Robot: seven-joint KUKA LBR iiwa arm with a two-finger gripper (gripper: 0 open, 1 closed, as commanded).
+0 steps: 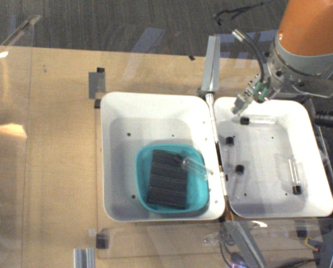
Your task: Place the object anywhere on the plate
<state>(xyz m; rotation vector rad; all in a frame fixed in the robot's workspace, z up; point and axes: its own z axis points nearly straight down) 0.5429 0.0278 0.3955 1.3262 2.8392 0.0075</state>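
Observation:
A teal plate [142,163] sits in the left bin [115,149]. On it lies a black ribbed block [167,178]. A clear tube [194,165] rests across the plate's right rim, slanting toward the bin wall. My gripper [242,104] hangs over the top left corner of the right bin [312,149], under the grey wrist and orange band [314,15]. It is just above and left of a clear tube with a black cap [259,119]. Nothing shows in the gripper.
The right bin also holds a second clear capped tube [294,176] near its right wall and two small black pieces [229,140] [239,169] on its left side. A metal divider post [210,66] stands behind the seam between the bins.

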